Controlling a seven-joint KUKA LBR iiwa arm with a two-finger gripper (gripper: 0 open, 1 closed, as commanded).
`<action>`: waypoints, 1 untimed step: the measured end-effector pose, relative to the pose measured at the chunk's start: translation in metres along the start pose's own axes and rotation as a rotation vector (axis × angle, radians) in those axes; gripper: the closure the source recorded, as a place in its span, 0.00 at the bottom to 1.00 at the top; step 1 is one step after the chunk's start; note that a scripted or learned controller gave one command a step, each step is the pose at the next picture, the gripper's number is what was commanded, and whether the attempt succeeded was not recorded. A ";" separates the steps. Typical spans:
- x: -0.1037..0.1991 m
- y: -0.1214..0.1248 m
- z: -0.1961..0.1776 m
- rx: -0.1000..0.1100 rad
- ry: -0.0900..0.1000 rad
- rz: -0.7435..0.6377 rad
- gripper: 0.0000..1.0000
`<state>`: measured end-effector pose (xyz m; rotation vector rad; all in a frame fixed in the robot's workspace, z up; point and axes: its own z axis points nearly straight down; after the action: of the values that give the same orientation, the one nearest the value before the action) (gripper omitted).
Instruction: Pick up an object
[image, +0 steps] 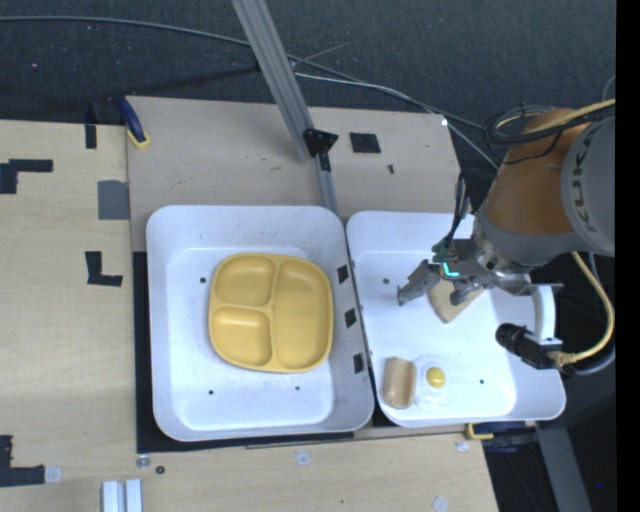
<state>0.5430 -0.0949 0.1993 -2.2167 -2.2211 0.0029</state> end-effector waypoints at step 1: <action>0.000 0.000 0.000 -0.001 0.000 0.000 0.00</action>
<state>0.5433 -0.0949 0.1997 -2.2174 -2.2220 0.0017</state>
